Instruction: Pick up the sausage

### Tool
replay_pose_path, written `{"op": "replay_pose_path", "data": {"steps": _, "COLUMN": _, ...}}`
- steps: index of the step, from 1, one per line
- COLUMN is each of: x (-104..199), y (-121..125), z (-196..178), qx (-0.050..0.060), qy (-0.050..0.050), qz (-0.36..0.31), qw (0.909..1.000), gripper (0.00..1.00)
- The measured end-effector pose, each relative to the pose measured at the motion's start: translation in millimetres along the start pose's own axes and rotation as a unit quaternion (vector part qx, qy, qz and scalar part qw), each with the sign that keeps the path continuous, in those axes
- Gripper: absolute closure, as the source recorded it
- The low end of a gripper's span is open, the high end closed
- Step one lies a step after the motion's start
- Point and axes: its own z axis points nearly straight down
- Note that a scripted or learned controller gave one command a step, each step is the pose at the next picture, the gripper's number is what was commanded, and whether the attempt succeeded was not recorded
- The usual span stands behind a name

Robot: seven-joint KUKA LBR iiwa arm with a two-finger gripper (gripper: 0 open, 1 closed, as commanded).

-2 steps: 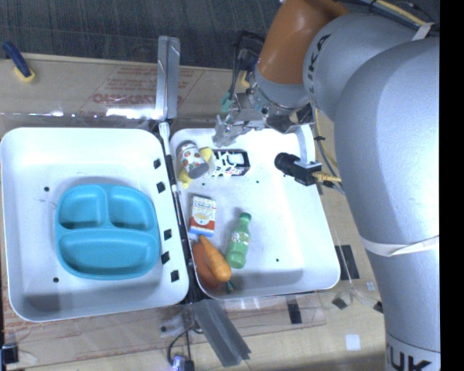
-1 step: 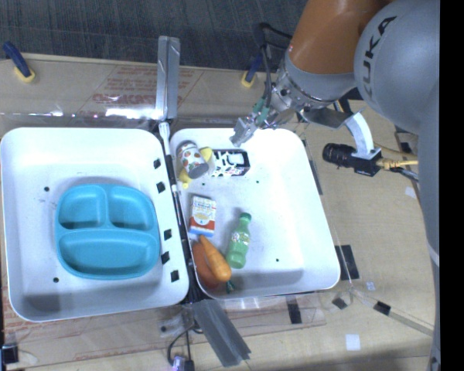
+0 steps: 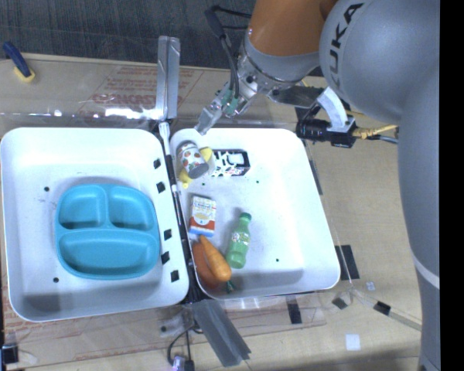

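Gripper (image 3: 211,119) hovers over right white bin (image 3: 294,168), far-left corner; whether it's clenched or released, can't tell. Orange-brown sausage (image 3: 211,262) lies at near-left corner. Green plastic bottle (image 3: 238,240) just beside it, small red-white carton (image 3: 203,214) along left edge. Blue sectioned tray (image 3: 107,231) sits in left white bin (image 3: 23,176).

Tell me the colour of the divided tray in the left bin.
Light blue divided tray, clearest in the camera view.
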Motion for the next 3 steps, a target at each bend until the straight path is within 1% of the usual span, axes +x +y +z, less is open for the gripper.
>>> {"op": "replay_pose_path", "data": {"steps": 1, "x": 31, "y": -37, "z": 50, "qx": 0.002, "qy": 0.002, "qz": -0.141, "qw": 0.99, "gripper": 1.0}}
{"op": "replay_pose_path", "data": {"steps": 2, "x": 39, "y": -39, "z": -4, "qx": 0.001, "qy": 0.0, "qz": -0.025, "qw": 0.9997, "gripper": 1.0}}
{"op": "replay_pose_path", "data": {"steps": 3, "x": 87, "y": -23, "z": -35, "qx": 0.001, "qy": 0.0, "qz": 0.134, "qw": 0.991, "gripper": 1.0}}
